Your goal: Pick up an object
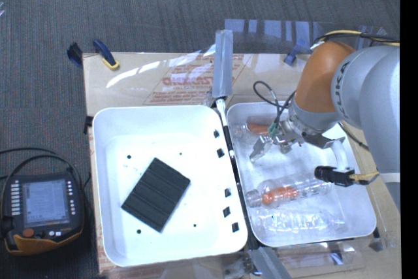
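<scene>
The gripper point(264, 146) hangs fingers apart, holding nothing, above the right bin point(366, 206), just beyond the clear bottle point(287, 193); pick pending.

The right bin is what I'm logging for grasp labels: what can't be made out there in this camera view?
- Whether the claw grips anything: glare and clear plastic blur it.
- The clear bottle with orange inside: its outline fades into the white floor.
- The clear item at the near wall: too transparent to identify.
- The right bin far corner: covered by the arm.
</scene>
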Tool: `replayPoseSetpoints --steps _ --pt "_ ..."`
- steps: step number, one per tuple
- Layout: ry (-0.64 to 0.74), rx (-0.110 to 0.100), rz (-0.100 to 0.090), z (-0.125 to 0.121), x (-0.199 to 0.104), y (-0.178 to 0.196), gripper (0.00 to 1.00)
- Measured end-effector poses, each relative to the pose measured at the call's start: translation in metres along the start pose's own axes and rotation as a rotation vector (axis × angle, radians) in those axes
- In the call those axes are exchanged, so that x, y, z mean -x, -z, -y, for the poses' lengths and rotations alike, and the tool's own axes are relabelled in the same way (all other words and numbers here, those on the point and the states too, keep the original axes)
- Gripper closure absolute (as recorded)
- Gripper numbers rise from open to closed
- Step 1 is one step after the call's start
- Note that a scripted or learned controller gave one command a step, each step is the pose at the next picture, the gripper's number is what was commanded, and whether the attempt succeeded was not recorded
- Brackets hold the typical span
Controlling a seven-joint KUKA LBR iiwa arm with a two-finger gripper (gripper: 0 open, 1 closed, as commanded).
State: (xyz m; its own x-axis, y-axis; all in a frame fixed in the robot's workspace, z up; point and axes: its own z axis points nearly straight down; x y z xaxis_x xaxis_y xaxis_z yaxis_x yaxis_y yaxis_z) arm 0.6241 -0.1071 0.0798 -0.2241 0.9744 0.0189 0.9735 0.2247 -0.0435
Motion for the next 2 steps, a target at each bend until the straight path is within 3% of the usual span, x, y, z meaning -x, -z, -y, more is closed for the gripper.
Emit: replayPoseSetpoints --steps 1,2 --pt "0.201 0.038 0.021 -0.007 -0.063 0.104 0.0" --pt "0.143 0.053 0.024 -0.021 0.007 0.06 0.0"
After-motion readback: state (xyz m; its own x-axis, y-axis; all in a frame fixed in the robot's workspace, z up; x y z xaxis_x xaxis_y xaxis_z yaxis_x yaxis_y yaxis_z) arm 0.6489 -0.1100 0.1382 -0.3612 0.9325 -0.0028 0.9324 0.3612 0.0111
